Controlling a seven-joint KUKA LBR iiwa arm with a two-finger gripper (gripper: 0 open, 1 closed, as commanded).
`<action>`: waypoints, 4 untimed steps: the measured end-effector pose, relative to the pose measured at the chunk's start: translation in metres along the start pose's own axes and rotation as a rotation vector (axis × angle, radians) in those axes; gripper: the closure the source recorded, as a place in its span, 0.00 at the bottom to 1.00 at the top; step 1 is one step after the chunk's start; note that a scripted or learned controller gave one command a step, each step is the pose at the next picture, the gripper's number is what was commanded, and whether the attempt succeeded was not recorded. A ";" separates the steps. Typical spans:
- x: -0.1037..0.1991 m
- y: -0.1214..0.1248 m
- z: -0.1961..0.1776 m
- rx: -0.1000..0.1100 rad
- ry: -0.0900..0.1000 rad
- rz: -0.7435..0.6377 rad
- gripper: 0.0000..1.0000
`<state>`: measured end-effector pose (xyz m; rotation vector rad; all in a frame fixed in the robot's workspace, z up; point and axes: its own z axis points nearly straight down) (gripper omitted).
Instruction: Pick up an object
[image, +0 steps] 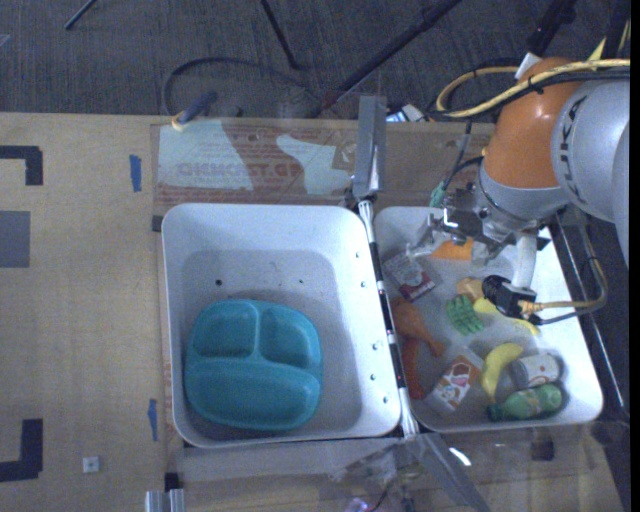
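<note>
the pincer (452, 232) hangs over the far end of the right bin (585, 395); whether it is spread or pressed together, i cannot tell. nearer than it in that bin lie a banana (499, 365), a green bottle (527, 402) and an orange toy (412, 332). a teal tray (254, 364) sits in the left bin (262, 222).

Showing grey KUKA arm (600, 140), orange band (525, 130) above wrist, yellow and black cables (490, 80) trailing alongside.
</note>
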<state>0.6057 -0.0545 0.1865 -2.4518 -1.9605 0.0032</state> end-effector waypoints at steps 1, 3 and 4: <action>-0.023 0.006 -0.024 -0.006 -0.001 -0.180 0.00; -0.059 -0.003 0.089 -0.033 0.006 0.018 0.00; -0.056 0.074 0.100 0.015 0.001 0.167 0.00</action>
